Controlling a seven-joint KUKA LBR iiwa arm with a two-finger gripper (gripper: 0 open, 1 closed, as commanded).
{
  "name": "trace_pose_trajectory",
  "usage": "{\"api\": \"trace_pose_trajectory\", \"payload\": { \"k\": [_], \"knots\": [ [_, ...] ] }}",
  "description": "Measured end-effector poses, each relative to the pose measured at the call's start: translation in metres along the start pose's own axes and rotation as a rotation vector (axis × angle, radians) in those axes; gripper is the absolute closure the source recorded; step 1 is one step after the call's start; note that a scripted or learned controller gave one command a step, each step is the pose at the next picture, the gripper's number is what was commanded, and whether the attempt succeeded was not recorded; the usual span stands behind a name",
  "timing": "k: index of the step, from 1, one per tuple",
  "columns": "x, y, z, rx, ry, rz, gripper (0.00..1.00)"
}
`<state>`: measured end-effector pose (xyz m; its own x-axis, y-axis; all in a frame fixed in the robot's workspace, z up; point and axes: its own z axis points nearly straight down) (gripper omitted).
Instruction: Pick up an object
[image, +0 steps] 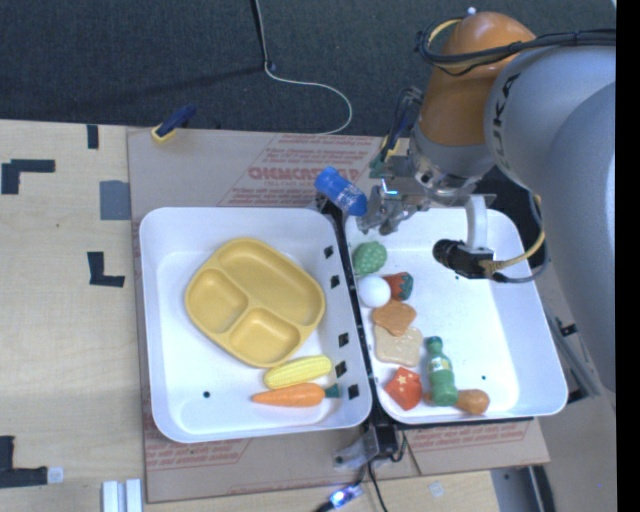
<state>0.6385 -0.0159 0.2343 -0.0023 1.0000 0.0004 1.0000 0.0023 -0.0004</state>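
My gripper (385, 215) hangs over the back left corner of the right bin (520, 330), under the orange wrist band. A blue toy (340, 190) sits right against the gripper's left side, above the rims where the two bins meet; I cannot tell whether it is held. Just below the gripper lie a green vegetable (369, 257), a white egg (373, 291) and a red piece (401, 284). Further forward are toast pieces (397, 332), a green bottle (438, 368), a red wedge (403, 387) and a brown piece (473, 401).
The left bin (165, 300) holds a yellow divided plate (253, 299), a corn cob (297, 371) and a carrot (288, 396). A black cable loop (470, 260) hangs over the right bin's back. A thin cable (300, 85) lies behind the bins.
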Motion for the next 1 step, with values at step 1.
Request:
{"api": "trace_pose_trajectory", "payload": {
  "k": [1],
  "knots": [
    [-0.0051,-0.0066,0.0070,0.003,-0.002,0.001,1.00]
  ]
}}
